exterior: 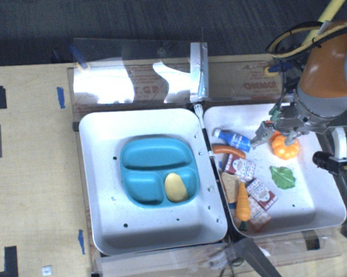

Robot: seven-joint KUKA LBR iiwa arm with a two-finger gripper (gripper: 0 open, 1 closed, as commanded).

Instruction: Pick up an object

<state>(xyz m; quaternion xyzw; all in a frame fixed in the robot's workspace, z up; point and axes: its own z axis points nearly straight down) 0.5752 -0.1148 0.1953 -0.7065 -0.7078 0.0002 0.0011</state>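
orange pumpkin [285,147] in right white bin [329,210]

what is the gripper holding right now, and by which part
It cannot be told. The gripper sits right at the small orange pumpkin in the right bin, but no hold on it is visible.

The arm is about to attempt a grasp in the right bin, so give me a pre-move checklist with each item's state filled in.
1. Gripper over the right white bin: ok.
2. Small orange pumpkin-shaped toy directly under the gripper: ok.
3. Toy stands apart from the green leaf-shaped piece: ok.
4. Finger opening: cannot tell.
5. Toy already held: cannot tell.
6. Yellow egg-shaped object lies in the blue divided tray, away from the gripper: ok.
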